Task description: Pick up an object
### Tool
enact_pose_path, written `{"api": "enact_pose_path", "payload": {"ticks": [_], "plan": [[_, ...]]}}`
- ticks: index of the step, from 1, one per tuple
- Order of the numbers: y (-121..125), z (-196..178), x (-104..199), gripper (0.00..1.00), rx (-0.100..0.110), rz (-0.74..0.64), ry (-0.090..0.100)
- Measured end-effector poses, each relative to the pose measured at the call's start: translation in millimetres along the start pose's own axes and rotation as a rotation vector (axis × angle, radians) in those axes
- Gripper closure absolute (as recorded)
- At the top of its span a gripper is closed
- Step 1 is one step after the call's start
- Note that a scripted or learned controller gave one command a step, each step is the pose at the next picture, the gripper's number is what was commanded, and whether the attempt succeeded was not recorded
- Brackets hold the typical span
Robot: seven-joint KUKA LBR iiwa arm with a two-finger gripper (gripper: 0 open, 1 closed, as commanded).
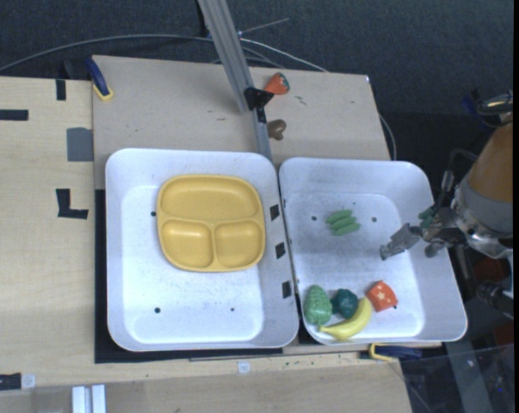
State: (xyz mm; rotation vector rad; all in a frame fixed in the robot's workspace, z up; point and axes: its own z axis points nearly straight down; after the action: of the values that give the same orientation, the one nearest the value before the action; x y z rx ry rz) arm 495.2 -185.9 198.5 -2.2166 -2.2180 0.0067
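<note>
A robotics lab: taped bench (35, 231), white bins (121, 231), loose cables (139, 40).

Two shallow white bins sit side by side on the bench. The left bin (130, 256) carries a yellow divided plate (212, 222) toward its far edge. The right bin (414, 188) holds a green ridged object (342, 223) near its middle. Along its near edge lie a green bumpy vegetable (317, 303), a dark green object (344, 302), a banana (352, 323) and a red-orange object (381, 296), clustered close together. The arm reaches in over the right bin's right edge, its gripper (395, 246) hanging above bare bin floor, apart from every object, with nothing between its fingers.
</note>
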Motion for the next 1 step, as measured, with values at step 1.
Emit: {"api": "enact_pose_path", "payload": {"ticks": [1], "plan": [[-1.1, 51.1, 11.2, 0.0, 0.0, -0.001, 0.001]]}}
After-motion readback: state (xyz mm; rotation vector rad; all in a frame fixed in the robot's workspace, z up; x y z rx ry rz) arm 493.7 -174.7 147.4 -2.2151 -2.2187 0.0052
